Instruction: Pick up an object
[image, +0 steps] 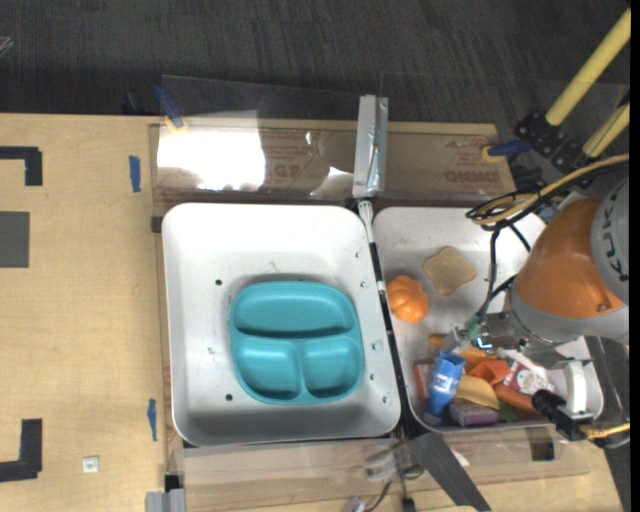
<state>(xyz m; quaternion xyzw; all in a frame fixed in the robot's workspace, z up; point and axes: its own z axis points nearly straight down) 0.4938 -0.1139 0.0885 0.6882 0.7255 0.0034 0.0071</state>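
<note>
**A:** Where are you working right now?

**B:** Your gripper (478, 338) is hovering over the pile of small objects (470, 385) at the lower right of the frame, in the right bin (400, 225).

**A:** Holding anything?

**B:** You probably aren't; I cannot tell how it stands. Be aiming for one piece, such as the blue packet (445, 380), not the heap.

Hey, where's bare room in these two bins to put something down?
Left bin: bare floor rings the teal tray, widest along the back. Right bin: a bare back strip behind the orange and tan piece. Its front, by the claw, is crowded.
</note>
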